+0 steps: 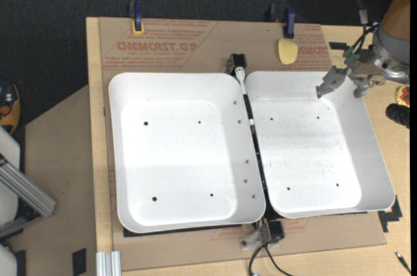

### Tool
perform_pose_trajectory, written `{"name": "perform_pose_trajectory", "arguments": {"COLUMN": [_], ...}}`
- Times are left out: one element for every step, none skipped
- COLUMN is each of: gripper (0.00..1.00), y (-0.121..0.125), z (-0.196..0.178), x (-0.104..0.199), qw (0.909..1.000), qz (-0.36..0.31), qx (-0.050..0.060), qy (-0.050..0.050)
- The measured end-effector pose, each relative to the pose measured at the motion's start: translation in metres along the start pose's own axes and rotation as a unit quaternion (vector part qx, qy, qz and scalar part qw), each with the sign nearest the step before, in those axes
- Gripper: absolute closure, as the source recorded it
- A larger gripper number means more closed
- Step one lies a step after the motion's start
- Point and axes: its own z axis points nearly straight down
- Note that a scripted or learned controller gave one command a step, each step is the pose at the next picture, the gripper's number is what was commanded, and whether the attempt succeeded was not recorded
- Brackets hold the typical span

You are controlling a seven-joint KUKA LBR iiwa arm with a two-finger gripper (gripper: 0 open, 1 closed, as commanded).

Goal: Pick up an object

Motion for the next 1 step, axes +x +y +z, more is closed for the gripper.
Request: {"name": "perform_pose_trajectory", "arguments": {"gripper": [0.00], "y": [0.0078], "z": [-0.2135], "x": [0.1071], "qw": [0.9999], "qz": [-0.005], "qx": [-0.011], "qy": [0.000]}}
